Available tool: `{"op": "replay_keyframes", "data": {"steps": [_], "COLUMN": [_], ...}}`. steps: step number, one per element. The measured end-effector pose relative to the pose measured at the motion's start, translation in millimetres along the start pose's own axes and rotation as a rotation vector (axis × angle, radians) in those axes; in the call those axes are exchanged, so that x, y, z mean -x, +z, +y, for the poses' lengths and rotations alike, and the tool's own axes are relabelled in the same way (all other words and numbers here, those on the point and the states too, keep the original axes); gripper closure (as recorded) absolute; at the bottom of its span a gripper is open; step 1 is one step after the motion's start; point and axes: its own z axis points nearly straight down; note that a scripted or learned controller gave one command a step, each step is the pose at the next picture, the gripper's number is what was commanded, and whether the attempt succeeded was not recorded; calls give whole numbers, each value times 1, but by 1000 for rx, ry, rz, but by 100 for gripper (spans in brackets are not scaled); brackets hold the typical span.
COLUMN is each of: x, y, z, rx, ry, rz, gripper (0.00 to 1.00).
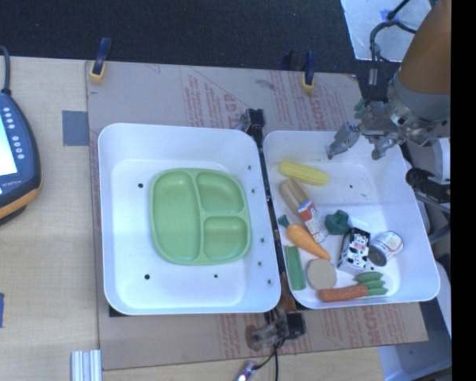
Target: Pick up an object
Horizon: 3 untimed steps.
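Observation:
My gripper [358, 147] hangs over the far right part of the right bin [397, 177], fingers spread open with nothing between them. Below and left of it lies a yellow corn cob [304, 173]. Further toward the front are a hot dog bun [297, 199], an orange carrot [307, 241], a dark green piece [336, 221], a black-and-white carton [355, 249], a small can [386, 245], a tan round disc [321, 275], a green stick [294, 267], a red sausage [343, 294] and green pea pods [372, 280].
The left bin [123, 213] holds a green divided plate [199, 215]. A teach pendant [4, 153] rests on the bench at far left. Clamps [100, 60] hold the board's far edge. The grey arm with its orange band [428, 42] comes in from the upper right.

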Motion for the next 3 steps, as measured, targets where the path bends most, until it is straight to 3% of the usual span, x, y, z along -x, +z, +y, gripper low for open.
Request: {"op": "replay_keyframes", "data": {"steps": [1,2,3], "x": [-33,-42,-27], "y": [52,82,128], "z": [-57,13,-124], "rx": [-1,0,-2], "ry": [2,0,1], "rz": [-1,-1,1], "gripper": [0,0,0]}}
